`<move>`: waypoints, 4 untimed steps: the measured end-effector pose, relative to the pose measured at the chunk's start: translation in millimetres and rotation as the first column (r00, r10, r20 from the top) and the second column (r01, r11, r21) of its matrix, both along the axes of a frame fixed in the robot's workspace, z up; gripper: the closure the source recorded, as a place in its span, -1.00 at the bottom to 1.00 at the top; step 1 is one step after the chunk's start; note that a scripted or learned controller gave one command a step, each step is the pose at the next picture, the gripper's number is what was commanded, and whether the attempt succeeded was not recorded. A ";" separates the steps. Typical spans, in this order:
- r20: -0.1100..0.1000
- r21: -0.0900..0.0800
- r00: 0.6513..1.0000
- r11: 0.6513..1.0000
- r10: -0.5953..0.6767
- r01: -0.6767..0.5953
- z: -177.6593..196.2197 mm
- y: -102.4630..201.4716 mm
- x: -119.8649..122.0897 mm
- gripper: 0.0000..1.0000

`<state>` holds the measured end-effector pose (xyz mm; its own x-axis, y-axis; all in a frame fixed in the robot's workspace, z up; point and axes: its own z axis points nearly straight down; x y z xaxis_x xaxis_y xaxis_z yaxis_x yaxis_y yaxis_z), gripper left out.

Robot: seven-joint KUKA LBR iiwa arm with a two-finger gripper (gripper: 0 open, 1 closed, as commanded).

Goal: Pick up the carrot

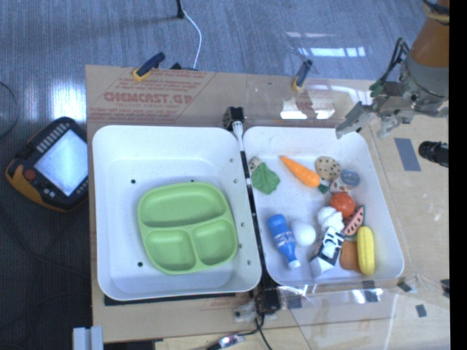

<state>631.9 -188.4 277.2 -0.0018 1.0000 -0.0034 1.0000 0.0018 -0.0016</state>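
My pincer [363, 119] hangs at the upper right of the frame, over the top right corner of the right bin [379, 195]. Its 2 fingers are spread apart with nothing between them. The carrot [301, 170] lies in the upper middle of that bin, tilted, its tip toward the upper left, well apart from my pincer. A green leafy piece [265, 179] sits just left of it, and a spotted cookie [327, 168] just right. Lower down lie a blue bottle [282, 240], a white egg [303, 233] and a yellow corn cob [365, 249]. The left bin [117, 152] holds a green divided plate [187, 225].
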 end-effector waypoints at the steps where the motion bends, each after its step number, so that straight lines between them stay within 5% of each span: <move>1: -0.009 0.001 0.983 0.983 -0.184 0.184 -108.7 21.5 -14.6 -1.00; 2: 0.011 0.003 0.940 0.940 -0.342 0.342 -187.5 56.9 12.0 -1.00; 3: 0.013 0.000 0.941 0.941 -0.339 0.339 -176.8 56.3 12.6 1.00; 4: 0.002 0.004 0.863 0.863 -0.505 0.505 -91.7 151.2 2.9 1.00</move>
